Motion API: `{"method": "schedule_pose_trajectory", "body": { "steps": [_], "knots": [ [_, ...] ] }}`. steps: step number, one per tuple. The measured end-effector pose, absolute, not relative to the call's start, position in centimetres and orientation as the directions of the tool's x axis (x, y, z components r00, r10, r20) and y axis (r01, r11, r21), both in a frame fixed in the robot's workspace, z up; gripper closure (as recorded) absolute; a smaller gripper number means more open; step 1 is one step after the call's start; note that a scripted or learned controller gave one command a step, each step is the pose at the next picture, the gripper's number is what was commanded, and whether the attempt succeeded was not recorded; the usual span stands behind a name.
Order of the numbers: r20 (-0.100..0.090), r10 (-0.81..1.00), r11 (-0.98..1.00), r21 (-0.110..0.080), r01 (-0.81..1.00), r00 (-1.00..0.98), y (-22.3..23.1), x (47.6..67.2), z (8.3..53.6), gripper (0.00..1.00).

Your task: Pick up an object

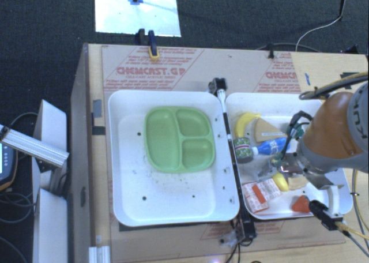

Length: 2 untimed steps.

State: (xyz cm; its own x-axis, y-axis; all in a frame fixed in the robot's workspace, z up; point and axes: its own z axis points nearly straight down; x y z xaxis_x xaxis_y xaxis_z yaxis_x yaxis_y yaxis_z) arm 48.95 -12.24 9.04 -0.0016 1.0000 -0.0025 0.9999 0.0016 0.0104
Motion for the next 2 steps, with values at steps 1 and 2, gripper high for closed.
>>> {"method": "schedule_pose_trajectory", "body": {
  "steps": [1,2],
  "knots": [
    [-0.002,1.0,0.002,0.012,1.0,-0.002,-12.2,49.0,10.1,1.0],
    [0.001,1.0,0.005,0.004,1.0,-0.005,-5.0,51.9,18.5,1.0]
  ]
}}
